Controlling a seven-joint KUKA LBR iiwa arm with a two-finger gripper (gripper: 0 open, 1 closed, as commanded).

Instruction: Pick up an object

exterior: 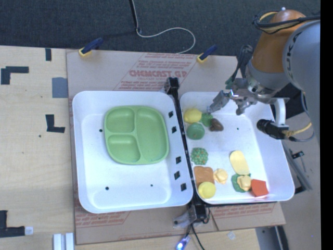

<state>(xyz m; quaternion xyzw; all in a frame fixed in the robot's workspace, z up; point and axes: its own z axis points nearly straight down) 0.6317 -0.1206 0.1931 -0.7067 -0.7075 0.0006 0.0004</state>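
Camera view looks down on two white bins: the left bin carries a green divided plate, and the right bin carries small toy foods. The gripper hangs over the right bin's far end with its two fingers spread apart and nothing between them. Just beside its nearer fingertip lie a yellow lemon, a brown piece and a green round piece. Near the front sit a broccoli floret, a yellow oval and an orange-red block.

Grey arm with orange band and metallic end effector.
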